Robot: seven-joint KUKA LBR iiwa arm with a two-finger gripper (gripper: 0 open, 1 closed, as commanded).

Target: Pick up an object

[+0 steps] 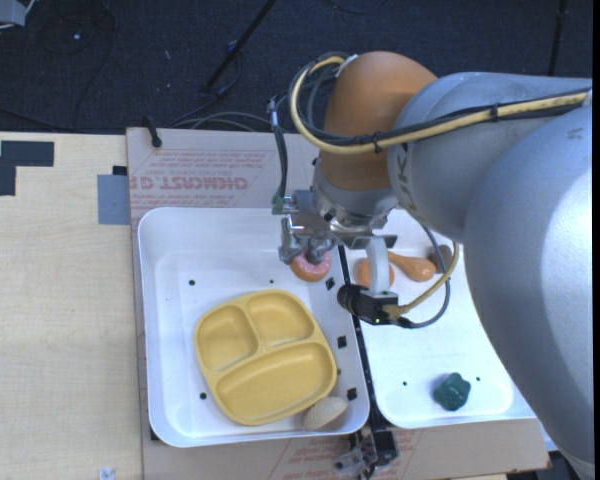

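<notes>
The arm (480, 188) reaches over the two bins (165, 268). Left of the divider lie a yellow tray (265, 356) and a beige lump (327, 413). The hand (308, 258) sits at a pink ring (310, 267); its grip cannot be told.

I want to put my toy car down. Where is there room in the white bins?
Left bin: bare floor along its left wall, beside the yellow divided plate. Right bin: bare floor left of the green lump. Crowded near the divider, where the gripper, pink ring and orange pear-shaped toy sit.
</notes>
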